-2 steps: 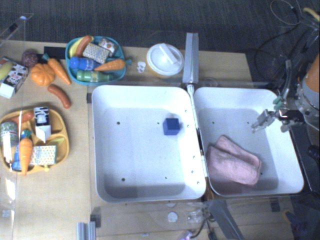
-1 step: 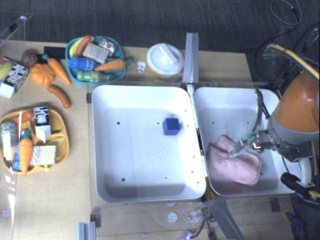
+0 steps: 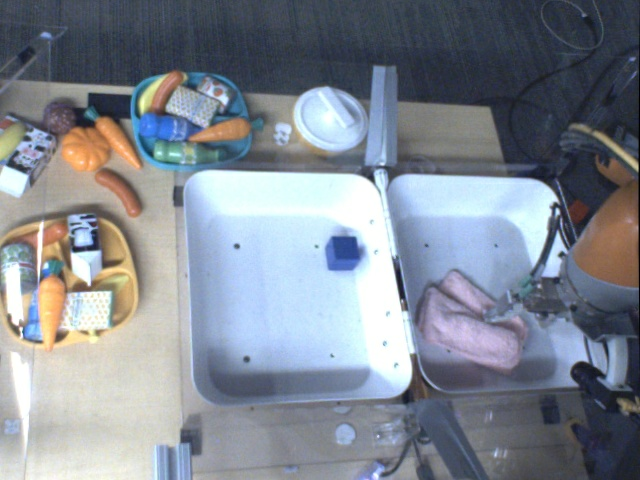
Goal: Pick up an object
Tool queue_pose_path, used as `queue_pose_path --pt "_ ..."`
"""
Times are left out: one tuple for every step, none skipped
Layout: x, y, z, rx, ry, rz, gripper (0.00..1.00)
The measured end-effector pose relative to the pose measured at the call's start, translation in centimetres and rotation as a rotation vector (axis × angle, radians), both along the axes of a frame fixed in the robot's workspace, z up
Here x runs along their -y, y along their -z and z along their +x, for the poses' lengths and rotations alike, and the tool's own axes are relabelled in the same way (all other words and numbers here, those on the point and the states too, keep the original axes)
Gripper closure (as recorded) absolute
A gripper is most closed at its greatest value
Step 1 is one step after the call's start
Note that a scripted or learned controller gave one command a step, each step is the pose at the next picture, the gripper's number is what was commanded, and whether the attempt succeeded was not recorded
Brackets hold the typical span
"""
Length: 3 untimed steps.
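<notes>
The claw sits low in the right bin, at the right end of the pink cloth. Its metal fingertips press into the folded fabric, and they look drawn together on a fold of it, though the fingers are small and partly blurred, so how tight the pinch is cannot be told for certain. The cloth still lies on the bin floor. The arm comes in from the right, its orange band showing just above the wrist, with thin cables running down beside it.

The pink cloth is a soft, rumpled piece, folded over itself into two thick ridges that run at a slant across the lower middle of the right bin (its lower edge lies near the bin's front wall). Its colour is a pale dusty pink with faint shading along the folds.

In the left bin a small blue cube stands alone on the floor, toward the right side and well apart from the cloth, with the divider between the bins separating them.

On the table to the left stand a yellow tray of toy food and a blue bowl heaped with more. A white lid rests behind the bins.
</notes>
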<state>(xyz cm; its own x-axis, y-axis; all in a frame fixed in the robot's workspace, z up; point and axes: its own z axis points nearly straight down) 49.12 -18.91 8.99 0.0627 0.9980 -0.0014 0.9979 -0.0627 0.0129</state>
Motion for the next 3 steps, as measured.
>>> queue_pose_path --pt "0.0 -1.3 0.3 0.009 -0.001 -0.004 1.0" --pt "-7.7 -4.5 -0.4 -0.012 0.373 0.006 1.0" --pt "-10.4 -10.5 6.7 -0.011 0.153 0.003 1.0"
